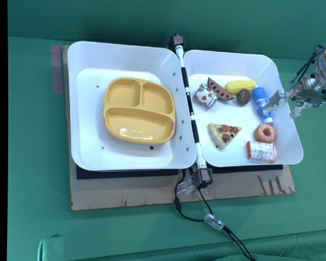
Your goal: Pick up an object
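Observation:
The right bin [282,72] holds several toy foods: a watermelon slice [220,89], a corn cob [240,85], a brown round piece [243,97], a blue bottle [259,100], a pizza slice [223,132], a donut [265,133], a red-and-white packet [261,152] and a small red-and-white carton [205,95]. My gripper [282,107] hangs over the bin's right rim, just right of the blue bottle. It is open, with nothing between its fingers.
In the left bin [87,145] lies a yellow divided plate [139,110]. A black-and-white bar [188,99] runs between the bins, with a cable [206,211] trailing off the front. Both bins rest on a cardboard sheet [125,197] over green cloth.

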Tool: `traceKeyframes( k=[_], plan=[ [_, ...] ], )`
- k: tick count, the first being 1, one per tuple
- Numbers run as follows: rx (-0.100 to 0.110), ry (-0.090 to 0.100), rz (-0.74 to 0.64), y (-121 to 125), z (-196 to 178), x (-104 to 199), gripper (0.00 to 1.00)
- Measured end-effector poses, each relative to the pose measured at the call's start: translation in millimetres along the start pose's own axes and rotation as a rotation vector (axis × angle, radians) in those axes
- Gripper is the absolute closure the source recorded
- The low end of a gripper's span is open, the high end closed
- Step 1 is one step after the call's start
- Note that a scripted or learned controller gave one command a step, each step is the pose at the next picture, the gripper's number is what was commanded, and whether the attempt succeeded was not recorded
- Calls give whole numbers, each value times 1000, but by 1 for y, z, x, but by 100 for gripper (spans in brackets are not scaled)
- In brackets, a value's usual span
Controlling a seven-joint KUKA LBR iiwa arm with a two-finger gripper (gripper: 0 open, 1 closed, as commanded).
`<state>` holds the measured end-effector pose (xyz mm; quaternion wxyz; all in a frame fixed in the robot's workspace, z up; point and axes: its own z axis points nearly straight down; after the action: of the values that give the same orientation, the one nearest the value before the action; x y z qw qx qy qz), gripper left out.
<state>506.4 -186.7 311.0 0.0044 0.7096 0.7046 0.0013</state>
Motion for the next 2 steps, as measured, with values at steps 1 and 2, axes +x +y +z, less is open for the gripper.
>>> traceKeyframes(
  k=[1,2],
  plan=[
    [-21,-11,2,-26,103,7,0],
    [-35,-22,12,-24,87,2,100]
  ],
)
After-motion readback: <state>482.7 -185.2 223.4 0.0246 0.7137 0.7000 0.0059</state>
